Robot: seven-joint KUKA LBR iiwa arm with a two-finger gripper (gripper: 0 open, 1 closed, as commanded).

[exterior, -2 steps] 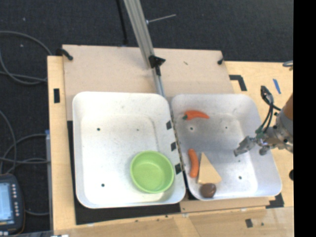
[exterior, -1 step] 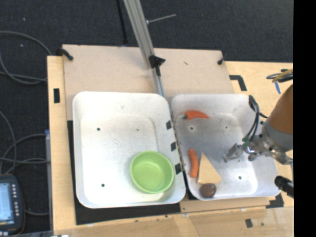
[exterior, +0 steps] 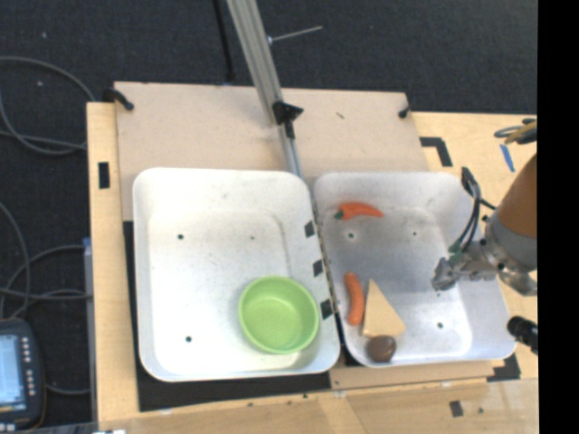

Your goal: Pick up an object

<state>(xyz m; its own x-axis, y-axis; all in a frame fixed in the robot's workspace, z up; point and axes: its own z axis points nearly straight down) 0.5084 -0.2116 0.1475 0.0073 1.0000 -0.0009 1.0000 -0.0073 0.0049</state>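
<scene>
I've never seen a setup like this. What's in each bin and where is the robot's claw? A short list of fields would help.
left bin: green bowl, near its front right corner
right bin: orange piece at back; orange stick, tan wedge and brown lump at front left
gripper: over the right bin's right side, nothing seen in it
arm: enters from the right
</scene>
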